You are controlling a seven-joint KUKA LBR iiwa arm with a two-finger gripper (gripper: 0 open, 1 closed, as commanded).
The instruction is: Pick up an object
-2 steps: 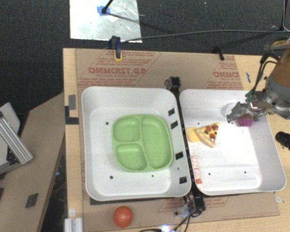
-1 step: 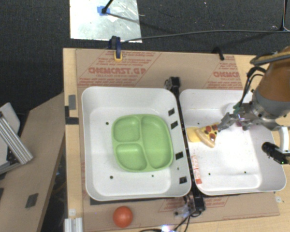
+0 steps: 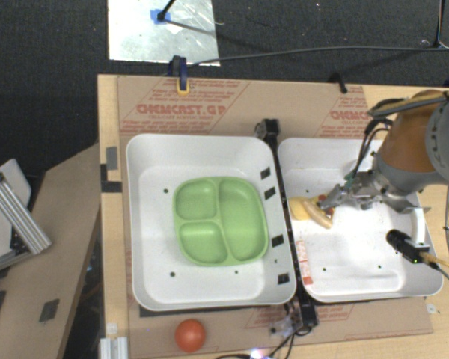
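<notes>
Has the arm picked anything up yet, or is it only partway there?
Partway. Done: the gripper has reached into the right bin, right at the pale yellow object near its left wall. In hand: nothing visibly held; the object lies on the bin floor. Left: grasping and lifting.

Green divided plate (image 3: pixel 221 221), white bins (image 3: pixel 209 149), pale yellow object (image 3: pixel 308 211), orange-red ball (image 3: pixel 190 334)

A pale yellow, rounded wedge-shaped object (image 3: pixel 305 210) is lying flat. It is resting in the right white bin (image 3: pixel 359 279), near its left wall.
</notes>
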